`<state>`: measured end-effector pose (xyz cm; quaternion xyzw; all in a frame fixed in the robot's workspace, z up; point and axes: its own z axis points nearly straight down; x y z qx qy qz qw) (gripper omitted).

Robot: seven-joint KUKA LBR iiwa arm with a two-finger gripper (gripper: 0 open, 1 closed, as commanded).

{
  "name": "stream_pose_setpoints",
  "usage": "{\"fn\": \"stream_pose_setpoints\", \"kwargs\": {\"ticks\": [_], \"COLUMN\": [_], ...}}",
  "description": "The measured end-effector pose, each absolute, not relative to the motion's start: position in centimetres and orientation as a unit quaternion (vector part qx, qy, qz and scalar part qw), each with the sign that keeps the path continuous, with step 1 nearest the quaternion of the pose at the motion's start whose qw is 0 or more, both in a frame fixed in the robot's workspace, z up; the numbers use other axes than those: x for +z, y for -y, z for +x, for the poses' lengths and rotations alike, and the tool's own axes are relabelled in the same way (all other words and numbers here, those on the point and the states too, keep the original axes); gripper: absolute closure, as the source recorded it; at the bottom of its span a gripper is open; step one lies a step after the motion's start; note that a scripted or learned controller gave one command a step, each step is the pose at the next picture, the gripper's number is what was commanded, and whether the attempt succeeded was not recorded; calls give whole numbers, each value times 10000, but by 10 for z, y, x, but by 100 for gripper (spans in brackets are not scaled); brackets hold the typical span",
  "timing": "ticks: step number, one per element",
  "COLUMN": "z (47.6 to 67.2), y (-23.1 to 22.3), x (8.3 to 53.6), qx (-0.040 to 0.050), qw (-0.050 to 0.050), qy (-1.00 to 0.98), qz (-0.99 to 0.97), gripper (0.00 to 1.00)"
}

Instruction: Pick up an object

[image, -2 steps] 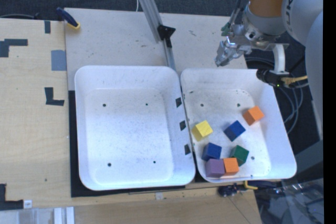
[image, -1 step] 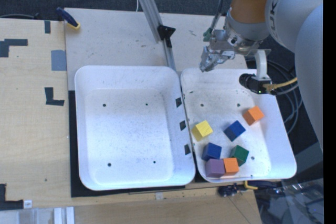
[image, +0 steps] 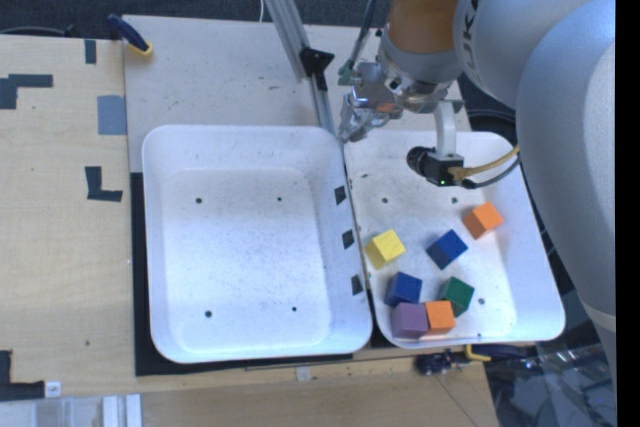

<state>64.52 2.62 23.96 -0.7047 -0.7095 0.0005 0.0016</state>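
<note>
Blocks, nearest the yellow block (image: pixel 386 246), lie lower in frame than the gripper (image: pixel 356 125), whose finger state cannot be told.

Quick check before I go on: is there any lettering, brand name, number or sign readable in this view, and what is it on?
"KU": dark letters on the grey arm, running up the casing beside the orange band; the rest of the word is cut off by the casing's curve.
The blocks, for example the yellow block, and the two white bins carry no text I can see.
Dark tape patches on the bench are plain shapes, not signs.
</note>
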Motion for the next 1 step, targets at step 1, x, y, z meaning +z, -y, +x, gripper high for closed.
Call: {"fn": "stream_pose_setpoints", "kwargs": {"ticks": [1], "z": [642], "y": [-86], "x": [227], "qx": [7], "qw": [16], "qy": [7096], "qz": [-7046], "gripper": [100]}}
